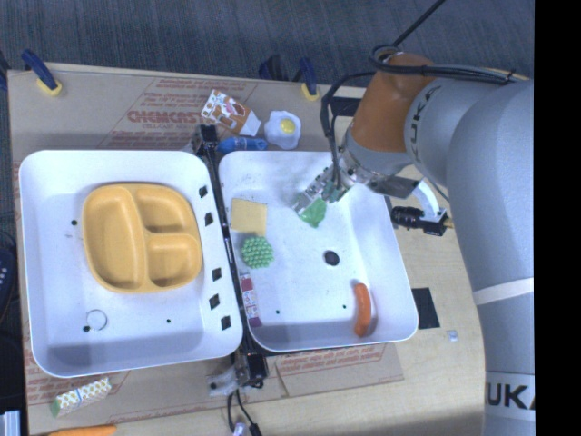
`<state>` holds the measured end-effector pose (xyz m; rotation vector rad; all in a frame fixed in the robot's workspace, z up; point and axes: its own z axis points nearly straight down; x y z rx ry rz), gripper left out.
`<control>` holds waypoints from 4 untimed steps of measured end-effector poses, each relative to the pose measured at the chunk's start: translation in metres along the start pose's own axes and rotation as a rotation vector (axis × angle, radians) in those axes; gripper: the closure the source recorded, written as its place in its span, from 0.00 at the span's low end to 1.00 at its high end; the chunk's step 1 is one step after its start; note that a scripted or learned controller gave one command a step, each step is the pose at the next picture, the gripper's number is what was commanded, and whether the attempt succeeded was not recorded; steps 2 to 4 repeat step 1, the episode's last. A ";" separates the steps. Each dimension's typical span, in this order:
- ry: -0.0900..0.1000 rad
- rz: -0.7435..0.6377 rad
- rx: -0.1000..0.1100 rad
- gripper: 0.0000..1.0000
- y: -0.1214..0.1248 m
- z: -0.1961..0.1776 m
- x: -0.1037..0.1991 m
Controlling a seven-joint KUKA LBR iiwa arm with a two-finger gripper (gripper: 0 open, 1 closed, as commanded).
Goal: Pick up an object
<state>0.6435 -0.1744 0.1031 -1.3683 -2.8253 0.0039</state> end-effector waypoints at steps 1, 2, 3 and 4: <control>-0.001 0.230 -0.002 1.00 0.006 -0.058 0.036; -0.001 0.230 -0.002 1.00 0.006 -0.058 0.036; -0.001 0.230 -0.002 1.00 0.006 -0.058 0.036; -0.001 0.230 -0.002 1.00 0.006 -0.058 0.036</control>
